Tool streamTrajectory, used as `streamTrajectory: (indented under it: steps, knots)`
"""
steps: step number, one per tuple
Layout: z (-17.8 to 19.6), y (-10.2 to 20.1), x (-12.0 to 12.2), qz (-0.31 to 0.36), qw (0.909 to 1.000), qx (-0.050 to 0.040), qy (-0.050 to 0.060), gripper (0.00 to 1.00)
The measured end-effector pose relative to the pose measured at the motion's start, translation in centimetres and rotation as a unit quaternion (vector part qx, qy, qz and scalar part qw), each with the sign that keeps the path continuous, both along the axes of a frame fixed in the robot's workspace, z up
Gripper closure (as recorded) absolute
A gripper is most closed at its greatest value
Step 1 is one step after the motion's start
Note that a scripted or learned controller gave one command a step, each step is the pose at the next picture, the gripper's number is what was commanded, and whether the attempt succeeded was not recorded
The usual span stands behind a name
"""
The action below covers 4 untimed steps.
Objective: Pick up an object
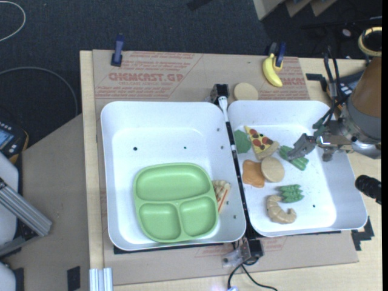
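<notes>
Hovering low in the right bin (339, 208), the gripper (301, 148) grasps a green leafy piece (297, 160); its length runs toward four o'clock.

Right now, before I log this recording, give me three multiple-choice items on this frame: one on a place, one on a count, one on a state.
1. Where does the green divided plate lie?
A. left bin
B. right bin
C. on the brown board outside the bins

2. How many compartments does the plate have?
A. two
B. three
C. five

3. Where is the banana?
A. between the gripper's fingers
B. on the plate
C. outside the bins, on the board

Answers: 1 A, it sits in the left bin. 2 B, one long section above two smaller ones. 3 C, it rests behind the right bin, away from the gripper.
</notes>
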<state>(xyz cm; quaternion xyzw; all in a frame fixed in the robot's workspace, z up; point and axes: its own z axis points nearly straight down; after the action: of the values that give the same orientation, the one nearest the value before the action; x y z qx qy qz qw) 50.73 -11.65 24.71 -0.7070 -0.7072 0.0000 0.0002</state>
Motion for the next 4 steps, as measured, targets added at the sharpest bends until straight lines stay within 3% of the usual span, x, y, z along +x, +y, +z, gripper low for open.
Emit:
streamTrajectory:
  steps: [1,2,3,4]
  knots:
    - [-12.4,1.5,-3.2,-0.001,1.0,0.002,0.007,0.0]
    - [-10.7,1.4,-2.8,-0.001,1.0,-0.0006,-0.001,1.0]
    - [-5.4,5.7,2.3,0.003,1.0,-0.0003,-0.005,1.0]
    - [-6.3,11.7,-3.0,0.003,1.0,0.002,0.004,1.0]
